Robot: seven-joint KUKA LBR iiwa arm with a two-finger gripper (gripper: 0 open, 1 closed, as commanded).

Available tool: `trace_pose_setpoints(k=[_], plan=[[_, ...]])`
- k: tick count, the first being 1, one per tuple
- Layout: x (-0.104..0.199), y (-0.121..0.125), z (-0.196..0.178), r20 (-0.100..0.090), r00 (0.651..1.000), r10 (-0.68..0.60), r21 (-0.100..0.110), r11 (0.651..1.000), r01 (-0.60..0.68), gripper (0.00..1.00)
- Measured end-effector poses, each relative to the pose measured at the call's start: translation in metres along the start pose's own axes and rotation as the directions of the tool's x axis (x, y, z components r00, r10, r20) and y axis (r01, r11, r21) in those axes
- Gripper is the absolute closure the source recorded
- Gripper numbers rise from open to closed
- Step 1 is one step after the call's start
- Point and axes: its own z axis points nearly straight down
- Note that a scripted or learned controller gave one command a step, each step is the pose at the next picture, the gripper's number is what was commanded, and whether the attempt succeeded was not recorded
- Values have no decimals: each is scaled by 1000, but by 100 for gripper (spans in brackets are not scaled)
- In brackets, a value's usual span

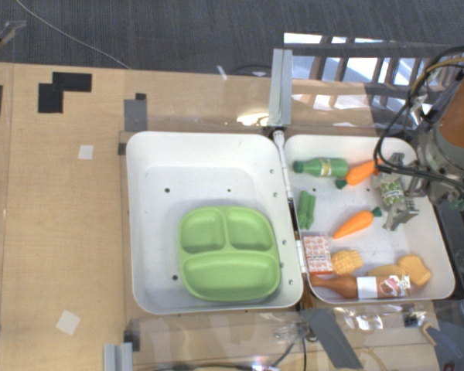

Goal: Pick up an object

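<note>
- The gripper [397, 207] hangs low near the right bin's [441, 280] right edge, fingers parted and holding nothing.
- A carrot [353, 223] lies just beside it, toward the bin's middle.
- Step in hand looks like the approach; next it must centre over an object, then close.

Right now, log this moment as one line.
tool over right bin | nothing held | nearest: carrot | green plate in left bin

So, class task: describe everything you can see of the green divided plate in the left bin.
The green divided plate is a pale lime green, plastic-looking, rounded-cornered tray with three compartments: two smaller ones along its far side and one wide one nearer the camera. It lies flat and right side up on the floor of the left bin, toward its near right part, and holds nothing.
</note>
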Motion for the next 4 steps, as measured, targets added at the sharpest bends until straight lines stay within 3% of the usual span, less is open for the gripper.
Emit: trace_pose_setpoints(k=[1, 2, 3, 4], plan=[[-30, 8, 115, 11, 996, -83, 3, 997, 83, 0], [-32, 52, 116, 5, 997, -80, -1, 997, 80, 0], [-37, 53, 101, 23, 996, -86, 3, 996, 86, 100], [-59, 91, -57, 15, 996, -89, 1, 996, 89, 100]])
